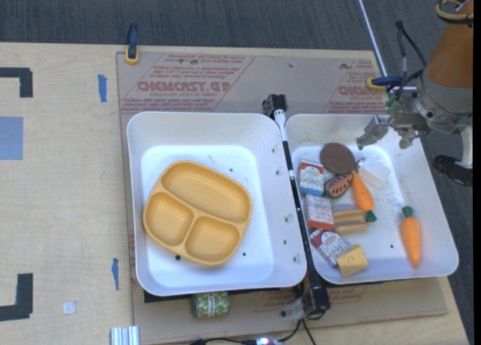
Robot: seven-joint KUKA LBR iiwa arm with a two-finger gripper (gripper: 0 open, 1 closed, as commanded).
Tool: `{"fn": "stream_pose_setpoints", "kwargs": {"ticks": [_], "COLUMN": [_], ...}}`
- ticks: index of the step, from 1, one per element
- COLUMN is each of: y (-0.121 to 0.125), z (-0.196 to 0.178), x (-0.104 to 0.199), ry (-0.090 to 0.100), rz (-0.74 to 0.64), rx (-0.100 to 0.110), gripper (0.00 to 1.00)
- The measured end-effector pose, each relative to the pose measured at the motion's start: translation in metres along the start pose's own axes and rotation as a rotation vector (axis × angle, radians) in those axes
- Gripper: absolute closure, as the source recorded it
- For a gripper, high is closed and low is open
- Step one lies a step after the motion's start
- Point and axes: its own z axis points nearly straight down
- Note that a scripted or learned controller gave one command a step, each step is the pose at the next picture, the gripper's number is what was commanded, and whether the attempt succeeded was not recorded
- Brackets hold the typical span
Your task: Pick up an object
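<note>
Behind bins, board (188, 80) reads "CHEMCAST GP"; end effector (389, 131) open wide, holding nothing.

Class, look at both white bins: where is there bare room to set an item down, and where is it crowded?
Left bin: bare floor along the far wall, behind the yellow divided plate. Right bin: bare strip between the two carrots. Crowded: its left side, where packets and food items touch.

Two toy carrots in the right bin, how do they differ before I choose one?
The left carrot lies among the other toys, beside the hot dog; the right carrot lies alone on bare bin floor. The left carrot's green top points toward the near rim, the right carrot's toward the far rim. The right carrot looks a little longer. Both are orange with green tops, lying flat.
</note>
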Motion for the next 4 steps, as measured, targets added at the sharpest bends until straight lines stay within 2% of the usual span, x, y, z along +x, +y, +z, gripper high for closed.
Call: {"fn": "stream_pose_setpoints", "kwargs": {"ticks": [1, 2, 3, 4], "y": [0.002, -0.025, -0.024, -0.024], "z": [0.090, 0.102, 0.091, 0.092], "x": [0.027, 0.073, 0.074, 0.074], "ry": [-0.002, -0.005, -0.004, -0.004], "rz": [0.000, 0.003, 0.003, 0.002], "rx": [-0.004, -0.007, -0.009, -0.009], "gripper": [0.00, 0.00, 1.00, 0.00]}}
